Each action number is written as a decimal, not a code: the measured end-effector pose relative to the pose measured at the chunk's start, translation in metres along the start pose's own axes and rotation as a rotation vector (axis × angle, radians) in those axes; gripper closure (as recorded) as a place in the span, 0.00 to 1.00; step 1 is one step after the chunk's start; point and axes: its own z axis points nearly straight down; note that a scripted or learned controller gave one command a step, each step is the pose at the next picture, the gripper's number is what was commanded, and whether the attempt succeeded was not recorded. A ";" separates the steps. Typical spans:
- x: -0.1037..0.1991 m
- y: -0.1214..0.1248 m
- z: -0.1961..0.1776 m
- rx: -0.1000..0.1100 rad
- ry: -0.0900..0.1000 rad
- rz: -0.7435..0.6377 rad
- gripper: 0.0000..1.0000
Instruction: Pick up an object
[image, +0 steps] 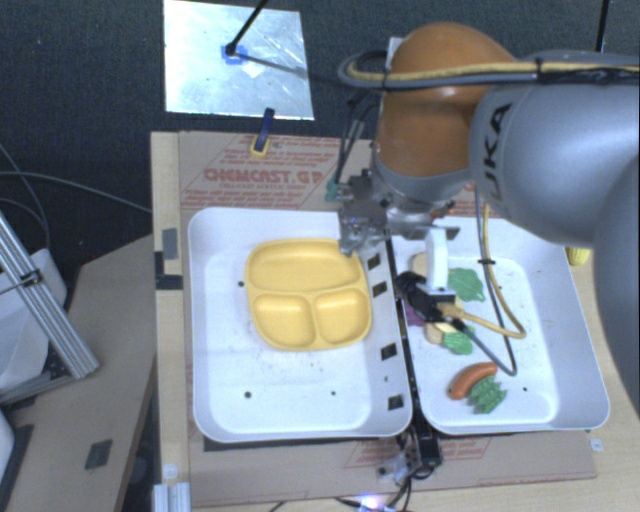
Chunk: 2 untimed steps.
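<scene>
Board (262, 175) reads CHEMCAST, arm (545, 120) shows UKA. Gripper (358, 238) over the 3-part yellow tray (300, 300) in the left bin (215, 340), can't tell its grip. 1 sausage (470, 380), green bits (465, 283) in the right bin (572, 340).

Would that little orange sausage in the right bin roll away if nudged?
Probably, sideways: the sausage looks round and smooth. It is slightly curved, so likely not far, and the green piece beside it may stop it. Likely light plastic.
</scene>
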 end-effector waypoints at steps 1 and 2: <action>-0.036 -0.066 0.008 0.004 0.001 0.001 1.00; -0.034 -0.064 0.007 -0.001 0.002 -0.002 0.00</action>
